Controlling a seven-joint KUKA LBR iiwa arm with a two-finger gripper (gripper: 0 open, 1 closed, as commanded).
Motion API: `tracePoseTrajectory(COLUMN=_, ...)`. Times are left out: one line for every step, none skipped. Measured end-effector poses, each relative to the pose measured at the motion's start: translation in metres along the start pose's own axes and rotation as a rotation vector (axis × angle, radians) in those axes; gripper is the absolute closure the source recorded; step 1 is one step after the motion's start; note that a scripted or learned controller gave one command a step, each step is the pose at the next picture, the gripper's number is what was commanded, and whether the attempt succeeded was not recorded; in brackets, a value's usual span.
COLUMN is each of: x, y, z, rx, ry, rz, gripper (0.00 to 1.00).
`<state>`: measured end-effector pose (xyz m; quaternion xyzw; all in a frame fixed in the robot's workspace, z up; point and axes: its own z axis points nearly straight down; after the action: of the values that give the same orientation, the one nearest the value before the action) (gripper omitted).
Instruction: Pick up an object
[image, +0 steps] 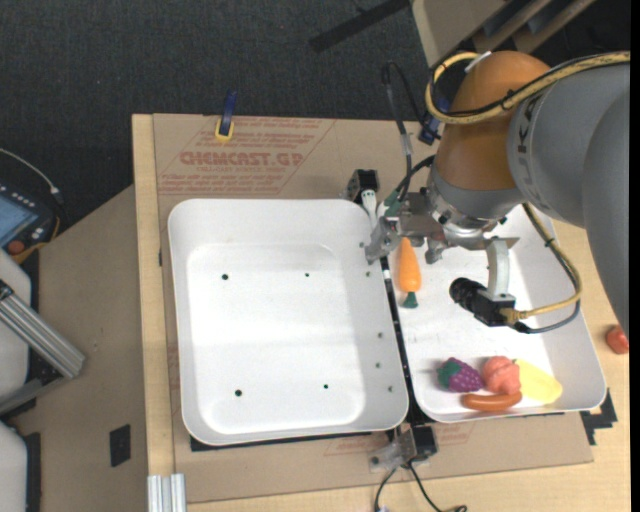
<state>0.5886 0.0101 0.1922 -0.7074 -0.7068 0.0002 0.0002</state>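
Claw sits low over the near-left part of the right bin, close to the wall it shares with the left bin, and a toy carrot hangs or stands right under it, orange body upright with its green stub pointing down toward the bin floor. One pale finger seems to flank the carrot's left side, but the wrist hides the rest, so whether the carrot is truly pinched or just standing beside the claw is something I cannot tell, and I cannot judge how far the claw is spread. As a thing to lift, the carrot looks like hollow moulded plastic: light, stiff, smooth and a little slippery, tapered so that a squeeze near the thin end would tend to push it out. The thick middle of the body, gripped across its width, looks the safest hold. Nothing about it seems fragile. At the front of the same bin lies a cluster of other play food, touching one another: purple grapes, a pinkish fruit, a yellow piece and a red sausage. They are packed tightly, so picking one cleanly from there would be harder.
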Motion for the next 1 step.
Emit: tracePoseTrajectory(x=0.0468, y=0.0814, z=0.0071, rx=-0.009, ry=0.0, rz=-0.006, gripper=0.0)
